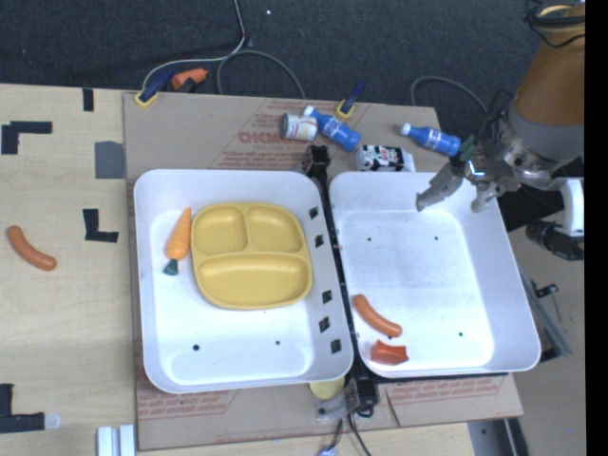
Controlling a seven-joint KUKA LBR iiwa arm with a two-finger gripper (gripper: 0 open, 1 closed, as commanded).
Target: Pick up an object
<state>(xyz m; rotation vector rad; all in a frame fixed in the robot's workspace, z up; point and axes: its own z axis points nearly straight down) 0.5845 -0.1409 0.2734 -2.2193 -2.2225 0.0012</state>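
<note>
The right bin (494, 283) serves as the landmark here. The gripper (459, 190) hangs over that bin's far right corner, its two fingers spread wide with nothing between them; one finger (433, 192) slants down over the bin's far wall, the other sits close to the bin's right rim. Near the bin's front edge, left of its middle, lies an orange sausage (377, 314), and just in front of it, nearly touching, a smaller red piece (389, 352) rests against the front wall. Directly left of the right bin, touching it along a black clipped seam, stands the left bin (152, 283), which holds a yellow divided plate (252, 255) in its far half and a toy carrot (178, 236) just beside the plate's left side. Beyond the right bin's far wall, on the cardboard, lie two blue-and-white bottles (337, 129), (431, 139) and a small black-and-white box (385, 159). Well to the left of both bins, on the wooden bench, a second sausage (30, 248) lies alone.
</note>
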